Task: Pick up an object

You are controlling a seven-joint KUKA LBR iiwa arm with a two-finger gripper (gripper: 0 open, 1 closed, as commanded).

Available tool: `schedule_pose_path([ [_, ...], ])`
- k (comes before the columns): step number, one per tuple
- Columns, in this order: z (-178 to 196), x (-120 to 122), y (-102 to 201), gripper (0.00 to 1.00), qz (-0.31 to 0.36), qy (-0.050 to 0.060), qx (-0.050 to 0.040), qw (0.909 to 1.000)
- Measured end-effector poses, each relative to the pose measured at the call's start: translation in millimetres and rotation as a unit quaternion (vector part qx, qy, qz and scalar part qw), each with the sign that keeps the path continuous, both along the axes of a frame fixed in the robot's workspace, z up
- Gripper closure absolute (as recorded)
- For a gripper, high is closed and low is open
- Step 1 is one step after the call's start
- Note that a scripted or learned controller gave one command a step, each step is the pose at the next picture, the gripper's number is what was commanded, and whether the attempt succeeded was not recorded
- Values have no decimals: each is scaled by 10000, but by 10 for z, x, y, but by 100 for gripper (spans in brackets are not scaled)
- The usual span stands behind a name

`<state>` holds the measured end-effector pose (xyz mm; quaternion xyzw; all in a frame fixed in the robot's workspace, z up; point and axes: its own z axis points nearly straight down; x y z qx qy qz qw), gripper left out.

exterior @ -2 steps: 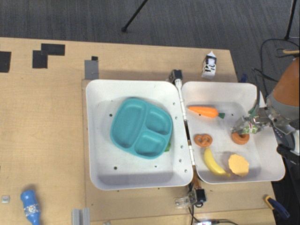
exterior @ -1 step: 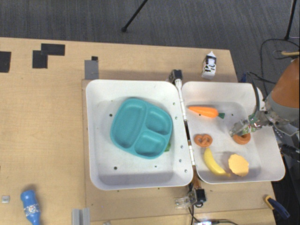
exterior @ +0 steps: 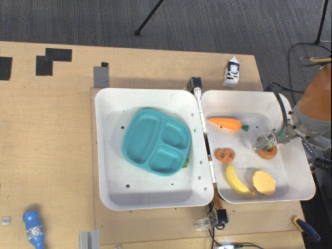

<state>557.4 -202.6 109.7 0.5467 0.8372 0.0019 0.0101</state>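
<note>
Blue bottle (exterior: 33,228) on wooden bench (exterior: 46,139), grey carpet (exterior: 104,9)

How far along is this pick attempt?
Done: the arm has reached into the right bin. In hand: the gripper sits low, right at an orange slice; no grasp is visible. Left: gripping and lifting. The carrot, banana, tomato slice and yellow piece lie untouched.

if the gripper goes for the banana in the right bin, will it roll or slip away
The banana looks smooth and glossy, so it may slip between fingers. Its curve probably makes it pivot rather than roll. The yellow piece close beside it could get nudged.
</note>
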Motion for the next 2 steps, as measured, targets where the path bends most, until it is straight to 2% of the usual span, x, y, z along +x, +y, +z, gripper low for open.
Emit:
schedule_pose_path([
  [1,-226,-24,260,0,651,54,18,9979],
  [2,-132,459,793,0,-114,77,43,9999],
])
